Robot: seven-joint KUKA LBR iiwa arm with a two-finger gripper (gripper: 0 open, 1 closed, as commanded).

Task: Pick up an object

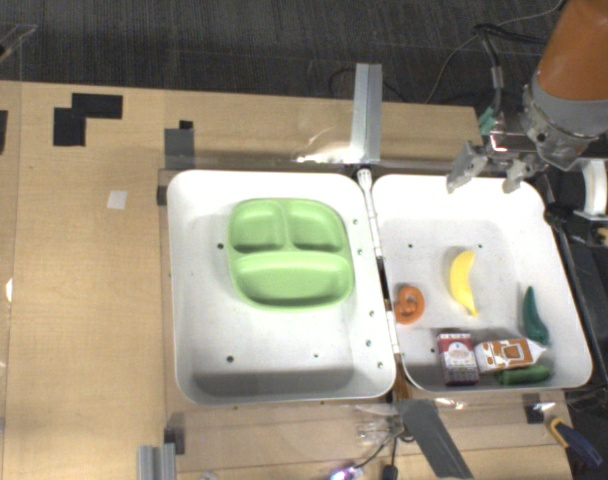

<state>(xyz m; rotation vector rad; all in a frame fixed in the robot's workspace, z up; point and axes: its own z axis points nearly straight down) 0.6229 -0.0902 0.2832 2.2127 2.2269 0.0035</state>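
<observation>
The right bin (424,213) holds a yellow banana (463,280), an orange ring-shaped piece (409,305), a dark red box (456,357), an orange and white carton (506,353) and two green vegetables (534,314). My gripper (489,172) hangs open above the bin's far edge, with nothing between its fingers. It is well behind the banana and apart from every object. The orange band of the arm (581,48) rises at the upper right.
A light green divided plate (288,250) lies in the left bin (199,348). A metal post (367,113) stands behind the seam between the bins. Cables run along the right side of the bench.
</observation>
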